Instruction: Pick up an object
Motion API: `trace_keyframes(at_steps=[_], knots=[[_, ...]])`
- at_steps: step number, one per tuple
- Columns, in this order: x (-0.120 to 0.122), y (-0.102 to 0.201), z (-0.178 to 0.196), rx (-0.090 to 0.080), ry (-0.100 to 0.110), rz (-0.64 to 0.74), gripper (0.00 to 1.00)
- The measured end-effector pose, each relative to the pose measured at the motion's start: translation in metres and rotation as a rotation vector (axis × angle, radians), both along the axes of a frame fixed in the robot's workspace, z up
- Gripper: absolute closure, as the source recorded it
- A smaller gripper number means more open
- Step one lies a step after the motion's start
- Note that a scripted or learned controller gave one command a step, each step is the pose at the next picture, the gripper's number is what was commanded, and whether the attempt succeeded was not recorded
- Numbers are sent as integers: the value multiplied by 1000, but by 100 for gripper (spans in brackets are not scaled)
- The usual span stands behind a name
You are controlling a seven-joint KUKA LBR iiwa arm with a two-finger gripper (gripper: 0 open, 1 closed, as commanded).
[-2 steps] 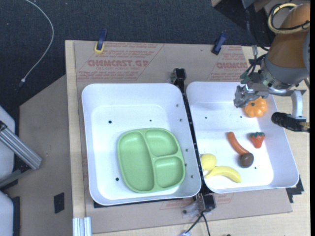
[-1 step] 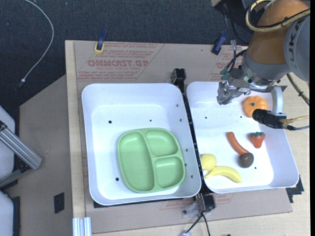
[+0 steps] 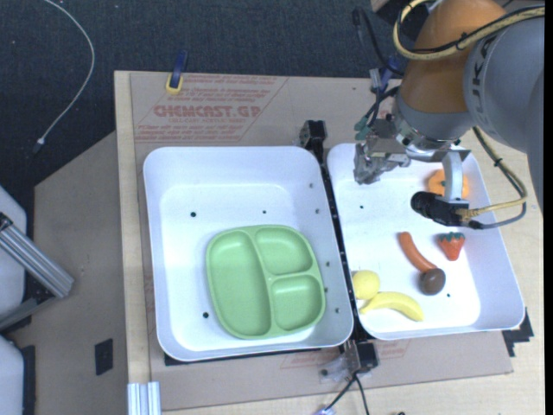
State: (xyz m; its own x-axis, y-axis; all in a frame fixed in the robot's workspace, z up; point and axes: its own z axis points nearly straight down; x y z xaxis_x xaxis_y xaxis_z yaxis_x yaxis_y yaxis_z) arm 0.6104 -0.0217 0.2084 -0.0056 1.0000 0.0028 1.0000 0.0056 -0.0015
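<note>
Several toys sit in the right bin (image 3: 492,305), and the tool (image 3: 373,169) hovers over its far left corner; whether it's wide or narrow, I cannot tell. The sausage (image 3: 413,251) lies nearer and right of it, long axis slanting far-left to near-right.

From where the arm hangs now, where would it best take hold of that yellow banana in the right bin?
Probably at the middle of the banana, coming straight down with the fingers across its narrow width. It lies flat, curved, along the near wall of the right bin, so a sideways approach looks blocked. The lemon touches its left end, so the middle or right half seems freer. The end effector hangs toward the bin's far left corner.
</note>
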Motion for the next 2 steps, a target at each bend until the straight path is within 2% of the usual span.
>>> trace_keyframes(at_steps=[1,2], knots=[[-12,57,-4,0,2,1,100],[-9,108,-3,0,-2,1,100]])
